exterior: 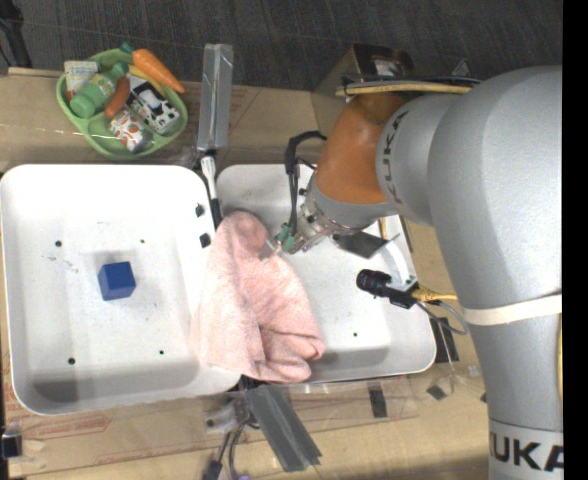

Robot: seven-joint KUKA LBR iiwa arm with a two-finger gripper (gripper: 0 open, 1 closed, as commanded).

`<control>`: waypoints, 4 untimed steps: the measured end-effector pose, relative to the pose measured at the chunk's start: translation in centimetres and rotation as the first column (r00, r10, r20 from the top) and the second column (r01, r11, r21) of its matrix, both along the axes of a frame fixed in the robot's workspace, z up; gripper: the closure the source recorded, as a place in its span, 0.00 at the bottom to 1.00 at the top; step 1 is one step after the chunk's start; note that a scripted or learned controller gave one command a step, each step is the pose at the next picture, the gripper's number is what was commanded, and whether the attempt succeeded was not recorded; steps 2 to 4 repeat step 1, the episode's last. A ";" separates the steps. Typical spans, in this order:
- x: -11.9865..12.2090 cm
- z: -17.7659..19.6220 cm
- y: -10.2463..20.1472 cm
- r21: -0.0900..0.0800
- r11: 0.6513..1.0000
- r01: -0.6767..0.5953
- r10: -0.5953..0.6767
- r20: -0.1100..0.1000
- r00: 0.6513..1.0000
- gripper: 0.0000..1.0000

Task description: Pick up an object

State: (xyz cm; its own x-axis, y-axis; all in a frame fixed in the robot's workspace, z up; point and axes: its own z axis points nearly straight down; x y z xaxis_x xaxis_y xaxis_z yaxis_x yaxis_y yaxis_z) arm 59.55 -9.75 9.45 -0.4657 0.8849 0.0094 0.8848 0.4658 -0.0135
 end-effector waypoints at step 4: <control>2.9 9.5 6.4 -0.003 0.986 0.168 -0.168 0.011 0.986 1.00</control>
